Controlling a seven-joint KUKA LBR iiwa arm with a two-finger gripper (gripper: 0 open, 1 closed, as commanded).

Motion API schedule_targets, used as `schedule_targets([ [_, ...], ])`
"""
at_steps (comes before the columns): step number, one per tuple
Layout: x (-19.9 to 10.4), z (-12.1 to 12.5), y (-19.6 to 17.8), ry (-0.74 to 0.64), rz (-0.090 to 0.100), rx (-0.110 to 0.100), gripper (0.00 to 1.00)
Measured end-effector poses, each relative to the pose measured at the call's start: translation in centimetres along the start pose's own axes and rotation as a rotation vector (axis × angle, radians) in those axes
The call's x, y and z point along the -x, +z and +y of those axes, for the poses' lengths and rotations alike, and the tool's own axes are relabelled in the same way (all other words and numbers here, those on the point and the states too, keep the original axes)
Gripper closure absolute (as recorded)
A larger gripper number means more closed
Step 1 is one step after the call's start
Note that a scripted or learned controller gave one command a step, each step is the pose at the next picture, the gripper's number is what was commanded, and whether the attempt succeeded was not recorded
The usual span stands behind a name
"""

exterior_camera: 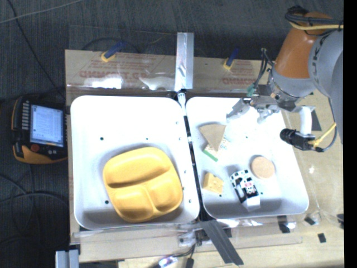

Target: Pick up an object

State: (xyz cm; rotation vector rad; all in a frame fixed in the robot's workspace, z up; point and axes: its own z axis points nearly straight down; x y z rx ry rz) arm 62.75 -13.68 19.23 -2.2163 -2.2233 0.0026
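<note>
My arm (304,49) comes in from the upper right of the frame. Below it lie the two white bins: the left bin (83,149) fills the middle left, the right bin (290,200) the middle right. The biggest loose thing is the yellow tray (142,183), low in the left bin. It is wide, stiff and smooth, too broad for my fingers except at a rim, so I judge it a poor choice.

My gripper (252,108) hangs over the upper part of the right bin. Its fingers stand apart, moderately wide, with nothing between them.

The nearest candidate is the tan wedge (213,134), just below and left of my gripper, near the bins' shared wall. It looks light and fairly stiff, perhaps foam or wood; I would close across its two slanted sides, near the thick end.

Lower in the frame sit the round tan disc (262,166), flat and hard to get under; the black-and-white block (244,186), small and boxy, likely easy to pinch; and the small yellow cube (212,183), probably soft.
</note>
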Motion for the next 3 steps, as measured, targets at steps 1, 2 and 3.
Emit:
schedule_targets([
  [1,-4.1,-2.6,9.0,-0.172,0.0,0.001,0.0],
  [2,-4.1,-2.5,8.0,-0.171,0.001,0.003,1.0],
  [3,-8.7,-1.5,-1.5,0.045,-0.003,0.001,1.0],
])
